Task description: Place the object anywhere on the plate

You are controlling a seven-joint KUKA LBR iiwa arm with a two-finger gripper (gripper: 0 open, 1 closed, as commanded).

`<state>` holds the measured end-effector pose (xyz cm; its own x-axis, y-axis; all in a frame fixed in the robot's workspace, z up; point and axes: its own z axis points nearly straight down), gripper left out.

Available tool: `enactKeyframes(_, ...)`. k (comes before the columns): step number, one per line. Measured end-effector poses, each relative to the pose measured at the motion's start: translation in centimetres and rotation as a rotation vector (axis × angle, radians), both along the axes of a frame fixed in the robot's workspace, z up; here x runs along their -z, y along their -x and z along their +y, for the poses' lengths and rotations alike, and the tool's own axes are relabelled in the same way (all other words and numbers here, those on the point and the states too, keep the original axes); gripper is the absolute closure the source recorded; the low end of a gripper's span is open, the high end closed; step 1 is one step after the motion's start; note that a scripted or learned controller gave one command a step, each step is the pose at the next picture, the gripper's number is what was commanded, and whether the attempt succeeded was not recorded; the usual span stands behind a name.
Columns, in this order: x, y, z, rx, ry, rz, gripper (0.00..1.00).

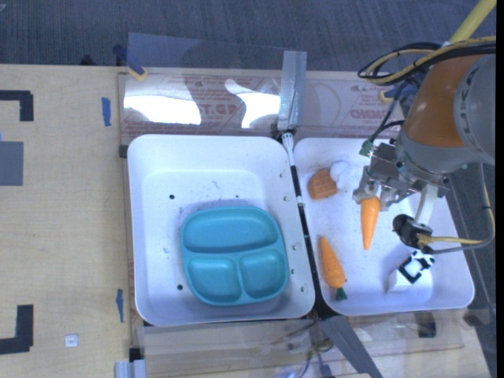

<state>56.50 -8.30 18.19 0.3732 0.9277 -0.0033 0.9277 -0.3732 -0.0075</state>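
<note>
The end effector (372, 195) is closed on a carrot (368, 223) hanging vertical, tip down, over the right bin (449, 290)

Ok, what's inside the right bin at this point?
In the right bin: a carrot lying near its left wall, a brown piece by a white lump, and a second carrot hanging point-down at the gripper. The arm covers the bin's far right corner.

The arm (453, 105) is cut off by the right edge. The top of one carrot (368, 223) is covered by the gripper (375, 197), so a grip cannot be confirmed. A white lump (342, 171) beside the brown item (322, 185) is too blurred to be identified.
</note>
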Motion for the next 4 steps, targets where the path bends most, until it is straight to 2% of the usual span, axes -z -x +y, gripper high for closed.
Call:
enactKeyframes(1, 0.0, 2.5, 0.0, -0.045, -0.002, 0.001, 1.00)
enactKeyframes(2, 0.0, -3.6, 7.4, -0.011, -0.002, -0.003, 1.00)
enactKeyframes(3, 0.0, -1.1, 15.3, -0.114, -0.003, 0.002, 1.00)
enactKeyframes(4, 5.1, 3.3, 20.0, -0.358, -0.003, 0.004, 1.00)
